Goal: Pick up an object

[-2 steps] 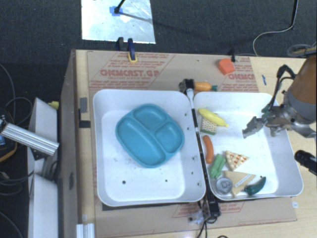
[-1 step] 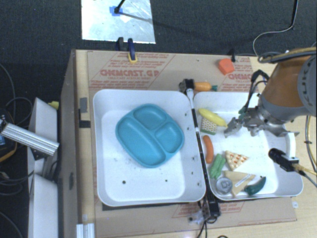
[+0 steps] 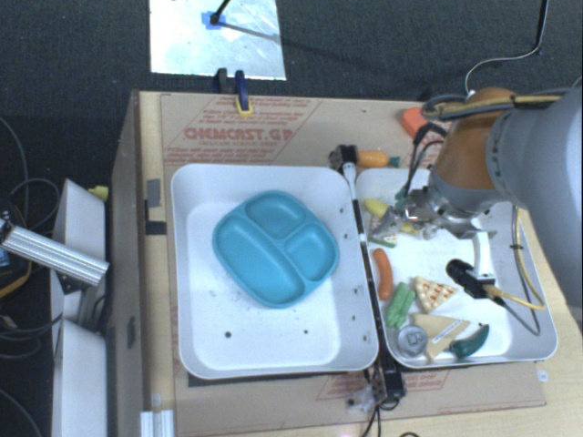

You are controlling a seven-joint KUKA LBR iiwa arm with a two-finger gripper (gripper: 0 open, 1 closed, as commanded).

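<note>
Camera view: your two-finger gripper (image 3: 398, 220) sits low in the right white bin (image 3: 528, 340), near its upper-left corner; whether it's spread or pinching, you cannot tell. Nearest pick is the orange sausage-shaped toy (image 3: 383, 274), just below the gripper toward the bin's front, long axis running front-to-back beside the green pea-pod toy (image 3: 399, 305).

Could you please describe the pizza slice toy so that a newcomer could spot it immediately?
Look in the right bin, the one crowded with toy food. The pizza slice lies near its middle, right of the green pea pod; it alone is a pale triangle dotted with red.
</note>
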